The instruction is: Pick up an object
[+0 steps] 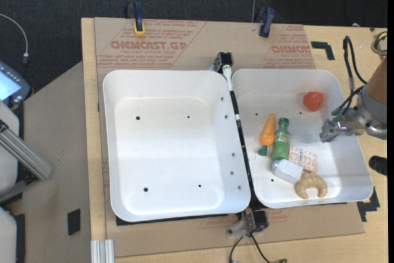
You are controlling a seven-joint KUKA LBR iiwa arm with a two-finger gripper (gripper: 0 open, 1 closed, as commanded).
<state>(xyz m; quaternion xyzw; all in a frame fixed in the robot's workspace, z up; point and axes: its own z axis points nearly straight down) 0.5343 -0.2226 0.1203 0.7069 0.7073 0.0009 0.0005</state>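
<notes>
The left bin (166, 145) sits beside the right bin (345, 188), which holds an orange carrot (268, 129), green bottle (281, 140), croissant (311, 185) and red tomato (313, 100). The arm reaches in from the right, its tool (329, 130) low over the bin's right side, gripping nothing; its opening cannot be told.

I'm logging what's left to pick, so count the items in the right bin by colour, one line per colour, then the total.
Red: 1, tomato
Orange: 1, carrot
Green: 1, bottle
Tan: 1, croissant
White with red print: 1, packet
Pale grey: 1, small item
Total: 6
</notes>
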